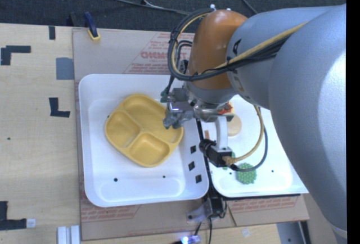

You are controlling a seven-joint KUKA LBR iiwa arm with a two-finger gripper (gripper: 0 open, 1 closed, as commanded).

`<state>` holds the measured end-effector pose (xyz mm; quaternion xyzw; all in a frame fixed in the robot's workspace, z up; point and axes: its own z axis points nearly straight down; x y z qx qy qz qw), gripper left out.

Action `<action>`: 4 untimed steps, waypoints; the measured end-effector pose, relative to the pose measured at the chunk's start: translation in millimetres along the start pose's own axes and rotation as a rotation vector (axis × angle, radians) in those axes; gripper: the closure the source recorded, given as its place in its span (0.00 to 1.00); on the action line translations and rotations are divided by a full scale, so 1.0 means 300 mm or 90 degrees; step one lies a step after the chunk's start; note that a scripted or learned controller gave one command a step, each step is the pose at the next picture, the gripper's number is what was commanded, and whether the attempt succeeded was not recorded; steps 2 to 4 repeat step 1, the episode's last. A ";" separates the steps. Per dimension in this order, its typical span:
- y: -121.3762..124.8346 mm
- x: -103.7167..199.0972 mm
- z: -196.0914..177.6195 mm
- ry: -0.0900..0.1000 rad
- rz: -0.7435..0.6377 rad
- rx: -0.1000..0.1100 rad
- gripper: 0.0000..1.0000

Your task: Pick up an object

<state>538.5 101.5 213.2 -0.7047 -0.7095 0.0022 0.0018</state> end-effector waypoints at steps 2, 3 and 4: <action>0.000 -0.009 0.001 -0.001 0.002 0.000 0.00; 0.000 -0.009 0.001 -0.001 0.002 0.000 0.00; 0.000 -0.009 0.001 -0.001 0.002 0.000 0.00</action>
